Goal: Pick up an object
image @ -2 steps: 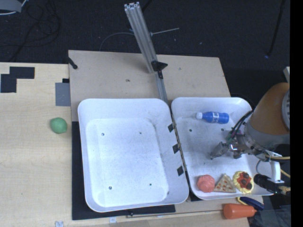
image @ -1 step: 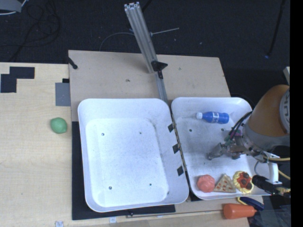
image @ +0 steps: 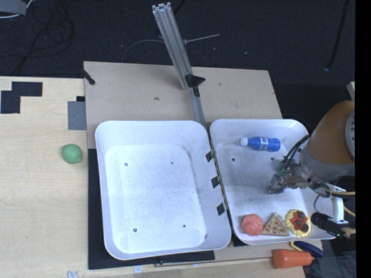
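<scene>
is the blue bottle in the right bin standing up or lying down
Lying down. The blue bottle rests on its side on the floor of the right bin, white cap pointing toward the left bin.

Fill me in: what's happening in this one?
The robot arm reaches in from the right, and its gripper is low over the floor of the right bin. Nothing shows between its fingers. A blue bottle lies just above it near the bin's far wall, while a red ball, a pizza slice and a round red-and-yellow piece sit along the near edge. The left bin is beside it.
</scene>
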### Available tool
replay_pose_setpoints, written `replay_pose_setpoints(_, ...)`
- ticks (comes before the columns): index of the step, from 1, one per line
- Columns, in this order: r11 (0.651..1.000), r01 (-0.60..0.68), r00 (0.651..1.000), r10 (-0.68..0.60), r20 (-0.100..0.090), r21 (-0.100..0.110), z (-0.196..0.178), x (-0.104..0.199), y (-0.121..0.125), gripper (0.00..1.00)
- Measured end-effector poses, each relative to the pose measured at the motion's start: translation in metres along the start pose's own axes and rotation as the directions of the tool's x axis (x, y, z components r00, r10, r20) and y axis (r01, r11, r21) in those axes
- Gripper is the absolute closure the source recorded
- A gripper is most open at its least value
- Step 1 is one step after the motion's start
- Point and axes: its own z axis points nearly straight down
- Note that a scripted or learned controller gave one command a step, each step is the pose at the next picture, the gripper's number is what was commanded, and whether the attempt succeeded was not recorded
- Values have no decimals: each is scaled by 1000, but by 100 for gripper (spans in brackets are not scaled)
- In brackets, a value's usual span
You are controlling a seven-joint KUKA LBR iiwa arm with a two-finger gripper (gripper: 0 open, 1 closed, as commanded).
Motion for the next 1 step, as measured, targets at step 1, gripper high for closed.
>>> replay_pose_setpoints(1, 1000, 1, 1000, -1, 1, -2, -60, 1, -5, 100)
